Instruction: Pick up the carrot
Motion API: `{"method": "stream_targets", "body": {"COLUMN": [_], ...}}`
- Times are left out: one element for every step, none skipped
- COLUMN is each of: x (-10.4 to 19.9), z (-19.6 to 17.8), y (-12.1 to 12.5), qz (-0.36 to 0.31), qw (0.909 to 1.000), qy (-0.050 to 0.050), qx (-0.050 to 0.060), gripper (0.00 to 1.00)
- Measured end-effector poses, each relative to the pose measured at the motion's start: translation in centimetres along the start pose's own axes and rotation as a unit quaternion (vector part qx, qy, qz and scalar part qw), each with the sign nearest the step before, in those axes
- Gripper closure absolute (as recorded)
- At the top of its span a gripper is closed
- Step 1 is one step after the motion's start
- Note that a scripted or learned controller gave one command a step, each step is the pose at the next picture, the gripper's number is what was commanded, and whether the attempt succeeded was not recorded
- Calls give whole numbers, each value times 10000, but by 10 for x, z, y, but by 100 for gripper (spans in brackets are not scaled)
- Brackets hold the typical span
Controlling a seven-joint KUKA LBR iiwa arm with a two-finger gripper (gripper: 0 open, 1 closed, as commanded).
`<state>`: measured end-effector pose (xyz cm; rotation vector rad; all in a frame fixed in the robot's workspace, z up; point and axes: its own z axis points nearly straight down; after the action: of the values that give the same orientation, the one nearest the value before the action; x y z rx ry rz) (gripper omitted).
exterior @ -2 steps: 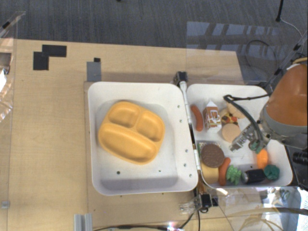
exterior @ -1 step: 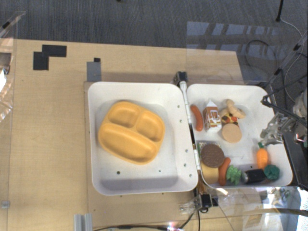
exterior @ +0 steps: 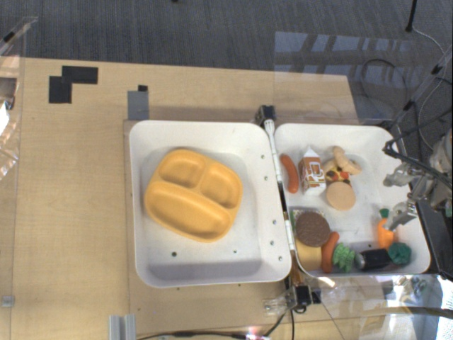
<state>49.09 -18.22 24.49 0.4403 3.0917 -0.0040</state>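
Observation:
The carrot (exterior: 384, 234) is a small orange piece with a green top, lying near the right wall of the right bin (exterior: 368, 134). My gripper (exterior: 398, 197) reaches in from the right edge, just above and right of the carrot. It is open, with one fingertip (exterior: 403, 214) close to the carrot's green end and the other (exterior: 393, 178) farther back. Nothing sits between the fingers.
The right bin also holds a sausage (exterior: 289, 173), a small carton (exterior: 311, 173), a round tan bun (exterior: 340, 197), a brown cookie (exterior: 312, 228), an orange-and-green vegetable (exterior: 334, 253) and a dark object (exterior: 374, 258). A yellow divided plate (exterior: 194, 194) lies in the left bin (exterior: 212, 271).

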Motion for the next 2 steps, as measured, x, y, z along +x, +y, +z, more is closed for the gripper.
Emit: {"method": "stream_targets", "body": {"x": [-4,-11], "z": [115,138], "y": [-23,-16], "qz": [-1385,-3651], "qw": [9904,9310], "qy": [38,14], "qx": [-10,-36], "gripper": [0,0]}}
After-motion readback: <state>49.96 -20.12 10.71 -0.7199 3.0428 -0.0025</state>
